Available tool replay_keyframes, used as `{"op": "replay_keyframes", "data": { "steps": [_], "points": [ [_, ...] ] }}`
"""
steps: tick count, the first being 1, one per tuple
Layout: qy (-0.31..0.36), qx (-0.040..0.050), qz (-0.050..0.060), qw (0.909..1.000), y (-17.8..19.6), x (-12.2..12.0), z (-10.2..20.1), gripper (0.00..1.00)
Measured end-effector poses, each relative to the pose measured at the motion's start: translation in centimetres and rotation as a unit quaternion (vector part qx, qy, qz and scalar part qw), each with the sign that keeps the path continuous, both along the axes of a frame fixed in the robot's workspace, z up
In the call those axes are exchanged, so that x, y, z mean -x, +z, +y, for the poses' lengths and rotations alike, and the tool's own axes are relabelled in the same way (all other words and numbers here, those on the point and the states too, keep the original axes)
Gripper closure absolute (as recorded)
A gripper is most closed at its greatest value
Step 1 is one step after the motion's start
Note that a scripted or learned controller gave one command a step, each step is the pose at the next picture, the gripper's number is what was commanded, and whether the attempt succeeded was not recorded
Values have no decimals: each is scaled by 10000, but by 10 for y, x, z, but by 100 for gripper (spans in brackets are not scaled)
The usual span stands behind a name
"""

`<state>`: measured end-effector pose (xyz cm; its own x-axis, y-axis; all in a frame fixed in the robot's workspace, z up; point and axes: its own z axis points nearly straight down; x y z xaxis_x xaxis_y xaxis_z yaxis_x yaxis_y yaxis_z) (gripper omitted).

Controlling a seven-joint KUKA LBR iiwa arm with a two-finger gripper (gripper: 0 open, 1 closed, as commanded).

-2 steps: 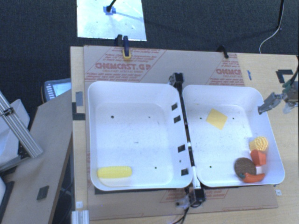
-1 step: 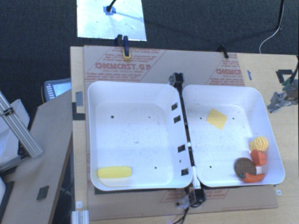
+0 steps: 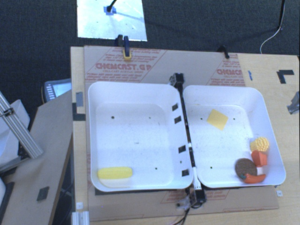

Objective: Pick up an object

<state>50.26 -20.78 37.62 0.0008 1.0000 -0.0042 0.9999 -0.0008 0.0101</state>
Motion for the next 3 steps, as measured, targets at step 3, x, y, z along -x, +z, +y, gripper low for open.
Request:
{"op": "replay_keyframes", "data": {
  "steps": [3],
  "points": [
    [36,-11,9,10000,-84,15,30,100]
  ]
}}
